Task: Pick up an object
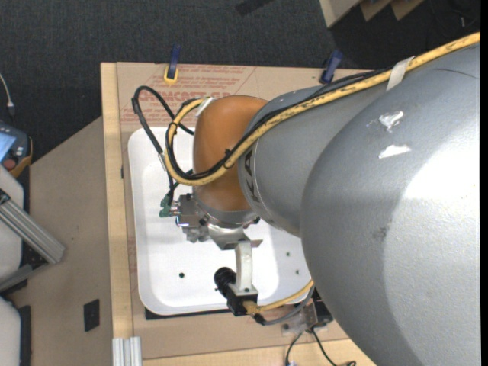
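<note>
Arm [366, 197], grey with an orange band [221, 155], reaches from the right over the left bin [152, 280] and covers much of it. Yellow and black cables [171, 139] loop beside the band. The gripper is hidden beneath the wrist; its state cannot be told. No object to pick can be made out on the bin's visible white floor.

The arm [381, 204] was grey with an orange band [221, 158], yellow and black cables [179, 175] looped beside it, above a white bin [156, 280].
</note>
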Robot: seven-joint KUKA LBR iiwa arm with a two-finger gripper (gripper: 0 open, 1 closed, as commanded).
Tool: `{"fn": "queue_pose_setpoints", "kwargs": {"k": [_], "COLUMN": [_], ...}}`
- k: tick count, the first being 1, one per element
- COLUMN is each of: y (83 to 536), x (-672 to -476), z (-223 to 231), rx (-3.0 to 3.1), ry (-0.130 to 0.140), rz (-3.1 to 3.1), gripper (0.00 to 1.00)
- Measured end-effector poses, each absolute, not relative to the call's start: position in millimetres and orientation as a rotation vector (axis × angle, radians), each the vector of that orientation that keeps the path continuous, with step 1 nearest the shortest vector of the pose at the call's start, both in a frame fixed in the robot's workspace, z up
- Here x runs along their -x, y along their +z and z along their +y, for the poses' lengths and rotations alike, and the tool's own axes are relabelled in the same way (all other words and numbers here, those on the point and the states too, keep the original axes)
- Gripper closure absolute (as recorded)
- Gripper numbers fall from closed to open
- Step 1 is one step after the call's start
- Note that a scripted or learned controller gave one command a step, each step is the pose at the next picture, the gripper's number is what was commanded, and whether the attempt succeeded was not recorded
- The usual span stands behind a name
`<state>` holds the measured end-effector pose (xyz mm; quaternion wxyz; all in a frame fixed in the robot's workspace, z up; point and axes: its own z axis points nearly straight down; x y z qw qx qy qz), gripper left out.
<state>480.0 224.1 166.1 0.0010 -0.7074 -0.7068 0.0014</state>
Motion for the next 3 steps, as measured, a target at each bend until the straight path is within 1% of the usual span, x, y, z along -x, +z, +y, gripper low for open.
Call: {"fn": "queue_pose_setpoints", "kwargs": {"k": [3], "y": [166.1], "x": [-480.0], "z": [224.1], "rx": [2.221], "ry": [0.004], "rz": [-2.219], "gripper": [0.0]}}
